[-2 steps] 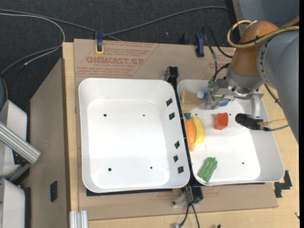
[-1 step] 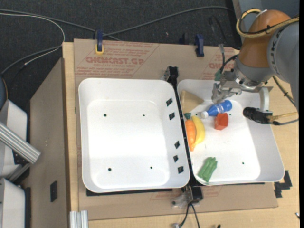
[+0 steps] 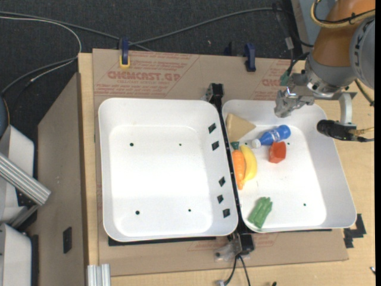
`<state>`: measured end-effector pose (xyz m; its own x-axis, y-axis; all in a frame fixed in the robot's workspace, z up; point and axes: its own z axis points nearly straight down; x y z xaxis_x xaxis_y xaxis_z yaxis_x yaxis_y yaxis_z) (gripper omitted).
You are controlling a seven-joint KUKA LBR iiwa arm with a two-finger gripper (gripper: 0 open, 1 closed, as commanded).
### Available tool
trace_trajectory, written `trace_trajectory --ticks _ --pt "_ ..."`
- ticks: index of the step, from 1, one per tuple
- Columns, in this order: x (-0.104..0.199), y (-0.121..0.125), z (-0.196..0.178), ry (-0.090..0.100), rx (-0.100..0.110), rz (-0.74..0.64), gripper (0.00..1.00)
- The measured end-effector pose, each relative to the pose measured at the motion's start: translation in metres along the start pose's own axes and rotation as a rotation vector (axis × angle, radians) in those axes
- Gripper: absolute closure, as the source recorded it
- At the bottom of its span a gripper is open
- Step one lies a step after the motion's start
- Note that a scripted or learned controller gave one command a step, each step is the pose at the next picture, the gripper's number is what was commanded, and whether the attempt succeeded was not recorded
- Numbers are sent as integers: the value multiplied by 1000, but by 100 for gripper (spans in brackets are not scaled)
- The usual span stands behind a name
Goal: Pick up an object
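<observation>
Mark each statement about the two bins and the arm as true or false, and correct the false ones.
1. The blue bottle lies in the right bin. True.
2. The green object sits in the left bin. False: it lies in the right bin, near its front edge.
3. The banana lies beside the orange carrot. True.
4. The tool grips the red object. False: the tool is above the bin's back corner, apart from it.
5. The tan wedge is at the right bin's front. False: it lies near the back.
</observation>
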<state>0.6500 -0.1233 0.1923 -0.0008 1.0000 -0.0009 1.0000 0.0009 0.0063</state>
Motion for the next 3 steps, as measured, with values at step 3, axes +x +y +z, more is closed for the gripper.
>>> trace_trajectory --ticks 3 --pt "91 -29 -23 3 10 -4 100"
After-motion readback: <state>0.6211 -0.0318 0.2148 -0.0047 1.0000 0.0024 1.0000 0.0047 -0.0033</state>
